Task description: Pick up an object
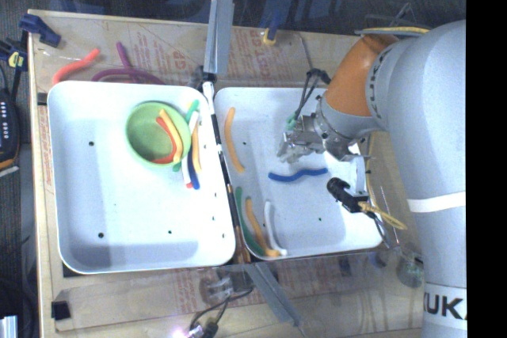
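Observation:
My gripper hangs over the middle of the right bin, reaching in from the right under the orange-banded wrist. Just below it a blue wavy strip lies on the bin floor, apart from the gripper. An orange strip lies along the bin's left wall. Green, orange and white strips are bunched in the lower left corner. Nothing shows held by the gripper.
The left bin holds a green bowl with several coloured strips in and beside it. A metal divider stands between the bins at the back. Loose orange and purple strips lie on the bench behind the left bin.

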Available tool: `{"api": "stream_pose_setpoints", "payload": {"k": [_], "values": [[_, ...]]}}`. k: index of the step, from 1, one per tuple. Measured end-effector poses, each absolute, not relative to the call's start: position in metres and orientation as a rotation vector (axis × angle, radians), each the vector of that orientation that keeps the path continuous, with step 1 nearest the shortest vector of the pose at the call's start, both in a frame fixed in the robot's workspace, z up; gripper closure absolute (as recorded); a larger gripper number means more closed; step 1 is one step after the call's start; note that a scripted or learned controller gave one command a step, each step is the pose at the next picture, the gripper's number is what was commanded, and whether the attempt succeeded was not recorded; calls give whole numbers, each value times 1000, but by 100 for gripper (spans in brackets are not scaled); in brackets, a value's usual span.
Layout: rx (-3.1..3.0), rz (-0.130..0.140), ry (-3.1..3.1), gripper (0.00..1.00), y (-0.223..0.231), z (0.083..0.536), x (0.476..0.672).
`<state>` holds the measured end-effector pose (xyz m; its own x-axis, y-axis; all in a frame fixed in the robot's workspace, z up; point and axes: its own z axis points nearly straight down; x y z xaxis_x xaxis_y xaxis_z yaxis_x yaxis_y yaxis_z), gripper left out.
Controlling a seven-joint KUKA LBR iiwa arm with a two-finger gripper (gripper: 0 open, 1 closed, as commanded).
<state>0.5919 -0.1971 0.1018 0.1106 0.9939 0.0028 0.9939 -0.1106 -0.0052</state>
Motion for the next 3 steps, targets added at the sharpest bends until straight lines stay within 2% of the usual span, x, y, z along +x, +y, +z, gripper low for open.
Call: {"api": "stream_pose_setpoints", "payload": {"k": [1,2,3], "values": [[-2337,2,-2091,0,-197,102,592],[-2262,0,-2181,0,-181,92,570],[-2254,3,-2185,100,-180,102,570]]}}
